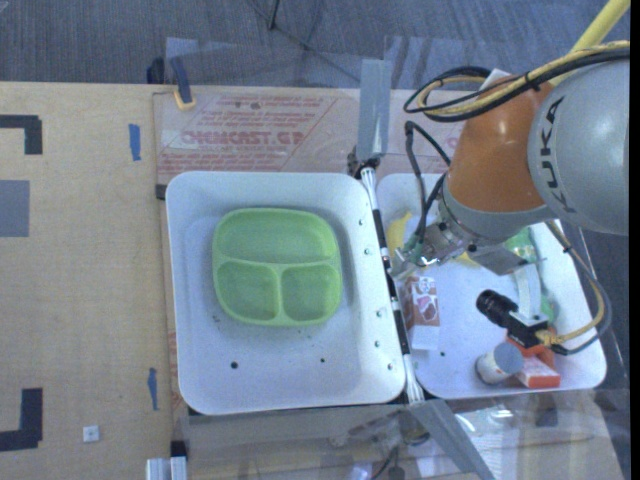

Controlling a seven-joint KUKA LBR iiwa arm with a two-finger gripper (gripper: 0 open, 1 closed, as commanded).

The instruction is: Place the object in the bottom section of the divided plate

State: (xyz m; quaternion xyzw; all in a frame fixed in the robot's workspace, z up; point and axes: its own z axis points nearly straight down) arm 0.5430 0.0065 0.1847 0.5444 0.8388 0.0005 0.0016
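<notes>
Hanging over right bin (460, 318), wrist (480, 223), grip impossible to tell, brown packet (426, 303), orange block (541, 374) nearby, green plate (225, 258) apart

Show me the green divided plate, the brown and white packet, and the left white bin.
green divided plate (275, 234), camera view, its large top section.
brown and white packet (426, 306), camera view, its brown middle.
left white bin (285, 370), camera view, bare floor below the plate.

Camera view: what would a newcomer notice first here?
The bright green plate sits alone in the left bin, its three sections bare. On the right, the grey arm with its orange band looms over the right bin, where a brown-and-white packet lies by the left wall.
</notes>
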